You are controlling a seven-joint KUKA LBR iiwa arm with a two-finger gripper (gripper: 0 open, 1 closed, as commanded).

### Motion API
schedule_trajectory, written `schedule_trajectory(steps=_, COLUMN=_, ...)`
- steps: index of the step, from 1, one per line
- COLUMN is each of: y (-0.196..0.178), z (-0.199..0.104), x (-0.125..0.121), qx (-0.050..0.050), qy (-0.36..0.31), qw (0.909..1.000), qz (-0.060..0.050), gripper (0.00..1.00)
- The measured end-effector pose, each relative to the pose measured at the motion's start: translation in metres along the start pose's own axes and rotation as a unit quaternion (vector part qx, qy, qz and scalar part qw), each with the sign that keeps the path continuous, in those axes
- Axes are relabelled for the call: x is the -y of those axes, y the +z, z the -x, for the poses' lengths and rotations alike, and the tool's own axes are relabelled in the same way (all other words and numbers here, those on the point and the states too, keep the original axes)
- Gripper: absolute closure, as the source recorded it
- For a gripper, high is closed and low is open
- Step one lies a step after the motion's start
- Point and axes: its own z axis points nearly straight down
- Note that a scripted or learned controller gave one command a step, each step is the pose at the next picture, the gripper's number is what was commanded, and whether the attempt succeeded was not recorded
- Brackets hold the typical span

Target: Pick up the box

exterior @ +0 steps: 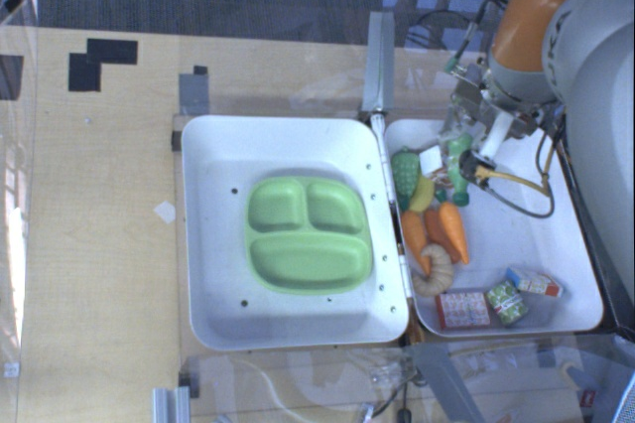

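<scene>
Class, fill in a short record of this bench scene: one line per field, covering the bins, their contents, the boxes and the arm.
left bin: holds green divided tray
right bin: toy food pile, boxes near the front
boxes: pink box, green box, small carton
end effector: over the pile at the bin's back
box status: none lifted

A green three-compartment tray [307, 234] lies in the middle of the left white bin [213, 312]. In the right bin [575, 302], along its left side, sit a green corn-like vegetable [405, 173], a yellow piece [424, 194], two carrots [448, 228] and a tan pastry-like piece [433, 270].
</scene>
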Motion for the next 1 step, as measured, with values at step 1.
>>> schedule_trajectory(steps=1, y=0.0490, z=0.0247, x=0.0284, qx=-0.001, qy=-0.039, qw=0.9992, qz=0.002, gripper=1.00)
